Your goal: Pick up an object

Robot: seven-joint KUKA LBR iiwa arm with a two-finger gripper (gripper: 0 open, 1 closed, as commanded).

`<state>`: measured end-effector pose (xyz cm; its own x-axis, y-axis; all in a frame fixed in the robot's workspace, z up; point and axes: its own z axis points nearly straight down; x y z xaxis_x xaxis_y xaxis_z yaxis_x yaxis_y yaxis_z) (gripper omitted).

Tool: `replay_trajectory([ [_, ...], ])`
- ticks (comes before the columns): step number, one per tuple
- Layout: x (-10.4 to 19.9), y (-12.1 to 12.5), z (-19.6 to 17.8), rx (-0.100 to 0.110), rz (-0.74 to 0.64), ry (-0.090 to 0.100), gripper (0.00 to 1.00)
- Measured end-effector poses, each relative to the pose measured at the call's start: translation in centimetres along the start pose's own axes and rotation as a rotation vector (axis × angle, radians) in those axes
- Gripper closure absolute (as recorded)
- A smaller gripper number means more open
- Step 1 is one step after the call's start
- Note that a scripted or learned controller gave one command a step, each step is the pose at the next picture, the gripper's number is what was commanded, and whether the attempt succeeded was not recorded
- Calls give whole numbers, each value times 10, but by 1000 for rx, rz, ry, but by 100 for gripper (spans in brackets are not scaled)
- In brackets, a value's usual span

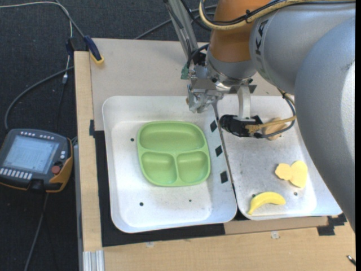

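A green divided plate point(172, 153) lies in the left bin point(121, 151). In the right bin point(248, 174) a yellow banana point(267, 200) rests near the front edge. A yellow lumpy piece point(293, 173) sits just behind it to the right. A small tan object point(274, 128) lies toward the back of that bin, partly covered by the arm. My gripper point(197, 103) hangs over the back right corner of the left bin, just beyond the plate's far rim. It touches none of these things.
The big grey arm with its orange band point(242, 16) covers the right bin's back and right side. A teach pendant point(34, 160) lies on the floor to the left. A blue and yellow tool point(93, 51) sits at the bench's back left corner.
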<state>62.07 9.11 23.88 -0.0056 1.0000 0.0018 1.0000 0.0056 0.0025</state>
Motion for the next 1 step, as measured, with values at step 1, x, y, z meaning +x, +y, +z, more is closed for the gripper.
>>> replay_trajectory([
  [1, -3, 0, 0, 2, 4, -1, 0],
])
